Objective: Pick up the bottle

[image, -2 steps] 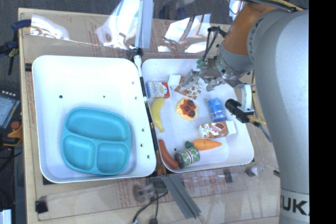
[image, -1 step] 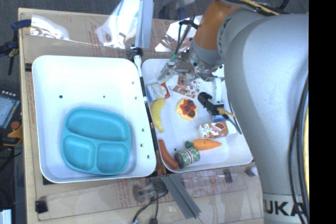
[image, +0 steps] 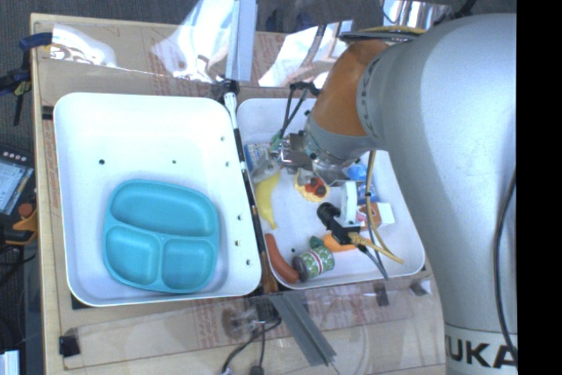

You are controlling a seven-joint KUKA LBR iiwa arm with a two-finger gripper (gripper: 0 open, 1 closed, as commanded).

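A small green and white bottle [image: 314, 262] lies on its side near the front edge of the right bin [image: 406, 252]. The grey arm with its orange band reaches into that bin from the right. Its gripper [image: 288, 155] hangs low over the bin's back left part, well behind the bottle. The wrist covers the gripper's lower end. A small blue and white thing [image: 255, 158] sits just left of the gripper, against the bin's left wall.
In the right bin a yellow banana [image: 266, 196] lies by the left wall and a red sausage [image: 279, 257] left of the bottle. An orange carrot [image: 341, 241] and a blue and white box [image: 376, 212] are nearby. The left bin [image: 88, 127] holds a teal divided plate [image: 162, 234].
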